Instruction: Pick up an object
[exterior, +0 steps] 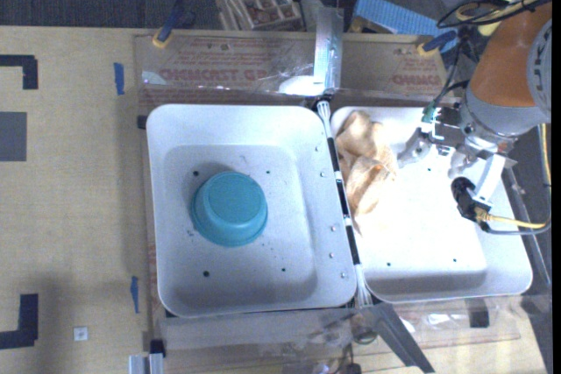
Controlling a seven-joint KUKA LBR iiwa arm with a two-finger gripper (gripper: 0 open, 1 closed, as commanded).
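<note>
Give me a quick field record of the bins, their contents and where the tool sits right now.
left bin: holds a teal bowl, upside down, near the middle
right bin: holds a tan crumpled cloth against its left wall
tool: above the right bin's upper right part, apart from the cloth
tool contents: nothing seen between its fingers
arm: reaches in from the right, orange band visible

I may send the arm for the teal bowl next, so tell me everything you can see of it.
The teal bowl is round, one plain colour, and looks like smooth plastic. It appears to sit upside down, its flat base facing up and its wider rim on the floor of the left bin. It rests left of that bin's centre, apart from all the walls. Only the bin floor touches it. The gripper is over the other bin.
</note>
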